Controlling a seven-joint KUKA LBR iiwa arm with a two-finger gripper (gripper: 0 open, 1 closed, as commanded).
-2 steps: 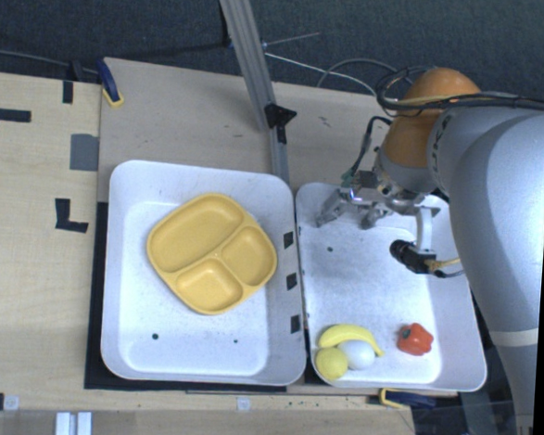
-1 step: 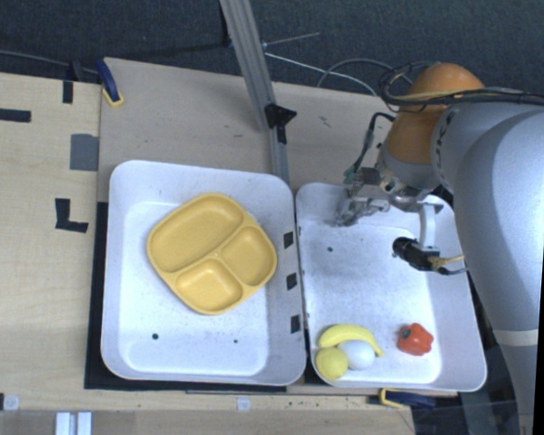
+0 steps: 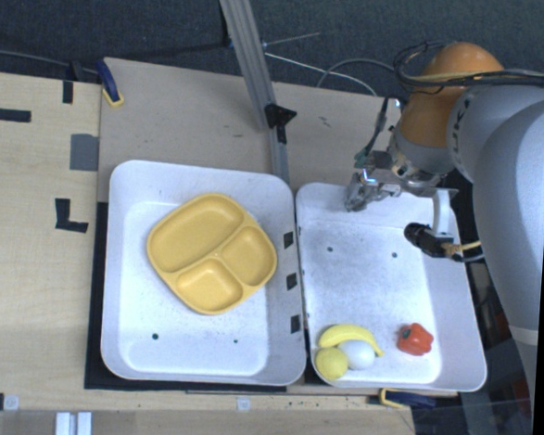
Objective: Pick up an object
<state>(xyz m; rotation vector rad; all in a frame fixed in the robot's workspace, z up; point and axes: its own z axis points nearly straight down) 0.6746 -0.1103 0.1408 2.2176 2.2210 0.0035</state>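
1. Gripper is being held over the far edge of the right bin, near that bin's far left corner, with the grey arm reaching in from the right of the view.
2. Nothing is being carried by it, and its fingers are too small and blurred here for an open or shut state to be told.
3. Four small objects are being kept in the near part of the same bin: a banana, a lemon, a white ball and a red pepper.
4. Banana, lemon and ball are lying bunched together and touching at the near left corner; the pepper is sitting apart, to their right.
5. All four are lying well away from the gripper, straight toward the viewer along the bin's length, so a long travel toward the near edge is being called for, by this judgement.
6. Banana's long axis is running roughly across the bin, curved over the ball.
7. Pepper is being judged the easiest target, as it is standing free of the others.
8. A yellow tray with three compartments is lying in the left bin, well apart from the gripper.
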